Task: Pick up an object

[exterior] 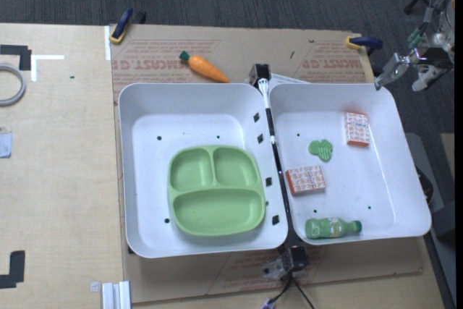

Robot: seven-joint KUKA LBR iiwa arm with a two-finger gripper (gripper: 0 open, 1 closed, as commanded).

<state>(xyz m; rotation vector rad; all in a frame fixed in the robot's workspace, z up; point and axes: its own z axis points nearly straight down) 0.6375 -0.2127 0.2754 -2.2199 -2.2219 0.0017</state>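
The right bin [405, 177] holds a small orange-and-white carton [357, 129], a green leafy toy [321, 149], a pinkish patterned box [305, 179] and a green bottle [331, 228] lying on its side by the front wall. My gripper [404, 77] hangs above the bin's far right corner, outside the rim. It is open, with nothing between its fingers, and stands well up and right of the carton.
The left bin [145, 127] holds a green divided plate [216, 189]. A toy carrot [204, 66] lies on the cardboard behind the bins. Blue-and-yellow clamps [121, 24] [364, 43] grip the cardboard's back corners. A roll of tape [10, 85] lies at far left.
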